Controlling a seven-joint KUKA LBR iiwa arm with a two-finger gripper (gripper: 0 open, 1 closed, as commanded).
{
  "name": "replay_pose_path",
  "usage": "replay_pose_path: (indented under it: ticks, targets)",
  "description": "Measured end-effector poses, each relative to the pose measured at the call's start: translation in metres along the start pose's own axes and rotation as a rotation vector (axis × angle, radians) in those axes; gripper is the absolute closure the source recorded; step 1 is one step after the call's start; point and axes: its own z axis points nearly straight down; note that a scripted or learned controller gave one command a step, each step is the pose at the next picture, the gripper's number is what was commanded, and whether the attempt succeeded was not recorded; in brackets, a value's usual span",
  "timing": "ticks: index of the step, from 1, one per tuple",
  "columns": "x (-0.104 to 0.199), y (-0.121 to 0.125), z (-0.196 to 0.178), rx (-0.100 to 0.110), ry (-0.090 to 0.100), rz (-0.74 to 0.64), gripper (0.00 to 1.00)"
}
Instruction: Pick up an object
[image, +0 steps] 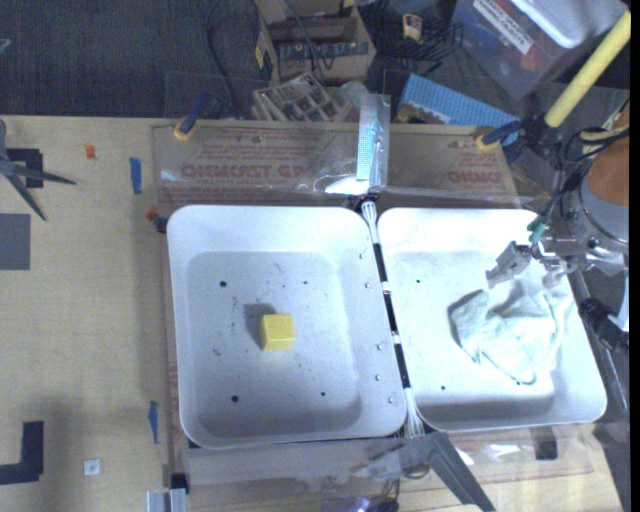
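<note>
The fingers (503, 266) of the gripper (528, 262) are seen as thin grey metal prongs over the right bin (440, 400), but how far apart they stand cannot be told, since the second finger is lost against the pale cloth (505, 325) beneath and the blur of the wrist. Whether anything is held between them cannot be made out either. The arm (605, 200) is cut off by the right edge of the camera view, so that only its grey wrist, a patch of orange and some cables are seen.

The cloth is found in the right bin, crumpled and soft, white with a faint green tint, lying toward the bin's right half with its upper edge just under the gripper. Its folds are hard to separate from the white floor of the bin.

In the left bin (200, 240) a small yellow block (279, 332) is seen, cube-like and matte, resting near the middle and well apart from the cloth. Both bins are smooth, shallow white plastic with rounded corners and scattered dark specks; they stand touching side by side. Behind them a cardboard panel (250, 165) with red lettering is partly covered by clear wrapping.
</note>
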Motion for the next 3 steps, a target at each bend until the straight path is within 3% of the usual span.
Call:
replay_pose_path:
  ticks: [1,2,3]
  targets:
    - [0.047,-0.05,0.139,-0.013,-0.006,-0.38,0.0]
    - [0.042,-0.049,0.127,-0.021,-0.011,-0.369,1.0]
    - [-0.011,-0.027,0.075,-0.003,-0.002,-0.303,1.0]
